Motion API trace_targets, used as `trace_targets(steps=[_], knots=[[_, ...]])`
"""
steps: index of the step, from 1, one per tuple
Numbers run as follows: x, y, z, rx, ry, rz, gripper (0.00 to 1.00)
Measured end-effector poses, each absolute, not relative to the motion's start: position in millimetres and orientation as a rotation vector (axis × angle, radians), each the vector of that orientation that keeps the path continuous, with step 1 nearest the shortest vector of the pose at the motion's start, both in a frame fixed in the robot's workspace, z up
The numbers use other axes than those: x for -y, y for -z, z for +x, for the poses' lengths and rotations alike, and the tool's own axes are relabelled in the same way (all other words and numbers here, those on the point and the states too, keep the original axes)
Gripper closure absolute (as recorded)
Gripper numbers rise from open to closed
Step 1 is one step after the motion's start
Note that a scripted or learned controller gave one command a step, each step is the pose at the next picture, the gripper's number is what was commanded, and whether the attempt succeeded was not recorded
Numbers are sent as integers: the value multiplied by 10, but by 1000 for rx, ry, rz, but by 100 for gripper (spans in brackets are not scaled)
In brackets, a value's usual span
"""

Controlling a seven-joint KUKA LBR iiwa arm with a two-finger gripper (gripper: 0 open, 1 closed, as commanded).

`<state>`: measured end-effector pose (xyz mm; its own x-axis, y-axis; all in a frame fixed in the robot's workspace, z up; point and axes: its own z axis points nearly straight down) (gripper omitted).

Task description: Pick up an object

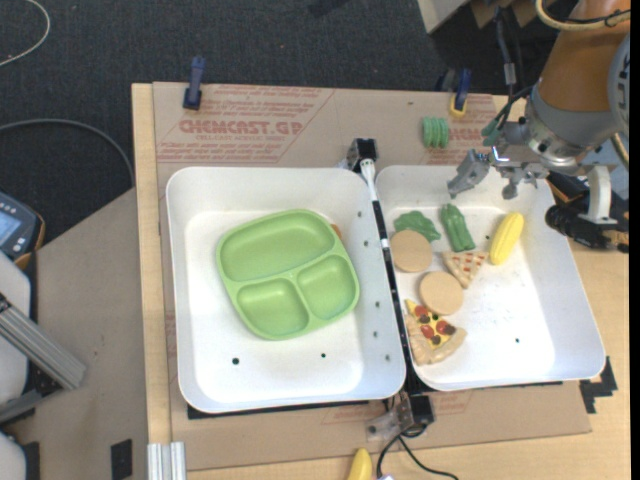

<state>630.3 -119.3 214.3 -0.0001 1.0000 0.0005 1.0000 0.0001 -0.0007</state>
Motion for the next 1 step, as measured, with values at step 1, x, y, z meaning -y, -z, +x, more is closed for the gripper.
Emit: trace_targets(steps=[1], knots=[[1084,-1066,5868,2212,-11,-2214,0]])
